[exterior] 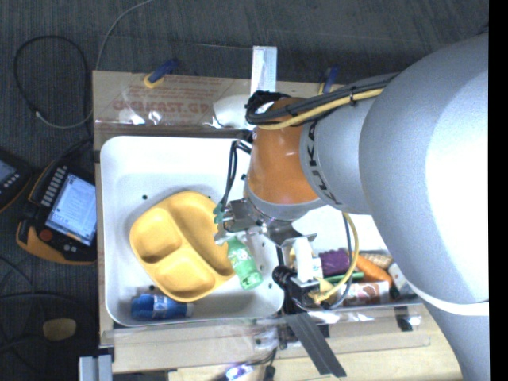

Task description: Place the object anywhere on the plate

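Far left, off the tabletop: a teach pendant (59, 213) with a lit screen on the dark carpet, black cables (48, 78) looping above it.

Moving in: left white bin (119, 165) on the tabletop, a cardboard sheet (151, 101) behind it with a blue clamp (161, 72) on its top edge. Inside the bin, a yellow divided plate (176, 244), three compartments, sitting toward the middle and slightly turned. Below the plate, near the bin's front wall, a small blue object (159, 305) lying flat.

At the plate's right edge: gripper (236, 236) coming down from the orange band (278, 165), hovering right over the rim. Just beneath it, a green bottle-like object (243, 263), tilted, its upper end up against the gripper's tip and its lower end pointing to the front right. Overlapping the plate's right rim, mostly beside it rather than inside a compartment. Cannot tell whether the fingers are open or closed, or whether the green object is actually between them; too much wrist hardware and wiring in the way.

Further right: the second bin largely covered by the arm (413, 181), with a purple item (337, 258), an orange carrot-like piece (371, 268) and a few more small objects crowded along its lower part. Huge grey arm body filling the right side.
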